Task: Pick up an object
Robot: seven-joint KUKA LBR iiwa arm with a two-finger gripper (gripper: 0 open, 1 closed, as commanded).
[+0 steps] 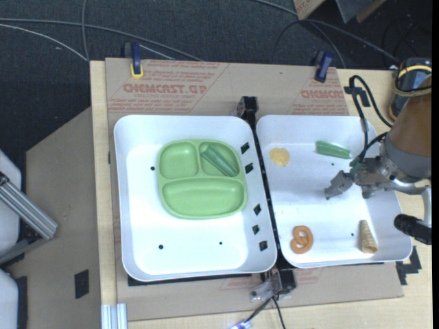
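My gripper (350,186) hangs over the right part of the right bin (329,258), open, with nothing between its fingers. A green oblong piece (333,149) lies just up and left of it. A small yellow lump (279,157) sits near the bin's upper left. An orange pretzel (302,238) rests at the lower left. A tan cone (368,236) lies at the lower right, below the gripper. The arm (411,136) comes in from the right.
The left bin (137,204) holds a green divided plate (171,201) with a dark green piece (220,158) in its upper right compartment. Black clips line the divider (260,184) between the bins. A cable (363,125) loops beside the arm.
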